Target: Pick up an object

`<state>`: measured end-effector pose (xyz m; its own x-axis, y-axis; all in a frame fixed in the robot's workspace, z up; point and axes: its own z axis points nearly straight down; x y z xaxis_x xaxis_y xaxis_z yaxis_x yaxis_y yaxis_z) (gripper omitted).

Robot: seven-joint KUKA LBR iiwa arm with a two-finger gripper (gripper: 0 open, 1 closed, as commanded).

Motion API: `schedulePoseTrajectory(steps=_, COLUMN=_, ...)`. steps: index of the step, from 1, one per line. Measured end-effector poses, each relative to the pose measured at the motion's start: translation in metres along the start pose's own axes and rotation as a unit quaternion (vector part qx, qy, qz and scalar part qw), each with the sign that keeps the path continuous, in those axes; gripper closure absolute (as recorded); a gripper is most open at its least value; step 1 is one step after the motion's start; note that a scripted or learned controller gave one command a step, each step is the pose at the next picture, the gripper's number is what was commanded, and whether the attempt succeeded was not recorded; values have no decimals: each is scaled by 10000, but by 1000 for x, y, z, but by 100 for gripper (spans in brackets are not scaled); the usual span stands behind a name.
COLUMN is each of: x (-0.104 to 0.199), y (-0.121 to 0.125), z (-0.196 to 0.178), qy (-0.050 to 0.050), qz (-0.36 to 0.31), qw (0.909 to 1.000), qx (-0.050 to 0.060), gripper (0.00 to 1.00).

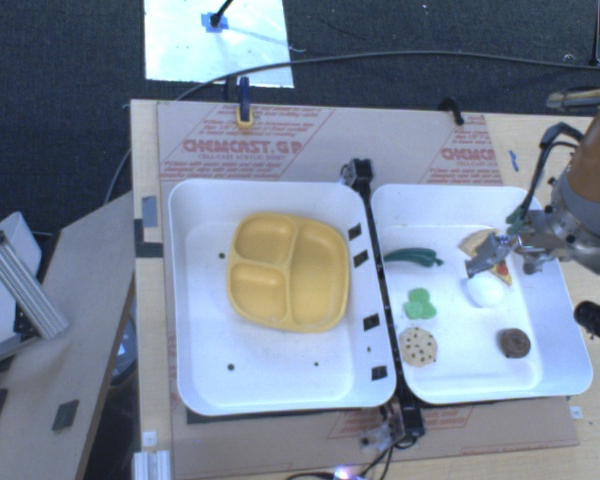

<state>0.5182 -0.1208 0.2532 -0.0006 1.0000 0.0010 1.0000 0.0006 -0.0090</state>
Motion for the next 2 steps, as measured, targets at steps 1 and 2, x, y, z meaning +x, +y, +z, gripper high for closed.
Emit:
schedulePoseTrajectory(steps=1, x=0, y=2, z=-5, qy=-8, qz=-13, qw=10000, qx=-53, gripper=0)
schedulePoseTrajectory(steps=2, x=-3, y=2, z=57, qy=-2, qz=-2, qw=10000, qx=-33, gripper=0)
